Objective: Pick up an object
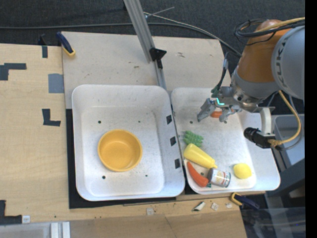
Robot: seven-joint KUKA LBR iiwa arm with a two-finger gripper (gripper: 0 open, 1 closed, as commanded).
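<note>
My gripper (215, 115) hangs over the upper part of the right bin (190, 99), its two dark fingers spread apart. A small orange object (217, 114) shows between the fingertips, and I cannot tell if they touch it. Lower in the same bin lie a green leafy piece (193, 137), a yellow elongated object (199, 156), a red-orange piece (196, 175), a small jar with a dark lid (221, 177) and a yellow lemon-like ball (242, 170). A yellow bowl (120, 149) sits in the left bin (84, 103).
A slanted metal post (143, 29) rises behind the wall between the bins. A black cable connector (255, 136) hangs off the arm over the right bin's right rim. Small clamps sit at the bench's back left (66, 43) and front right (238, 199).
</note>
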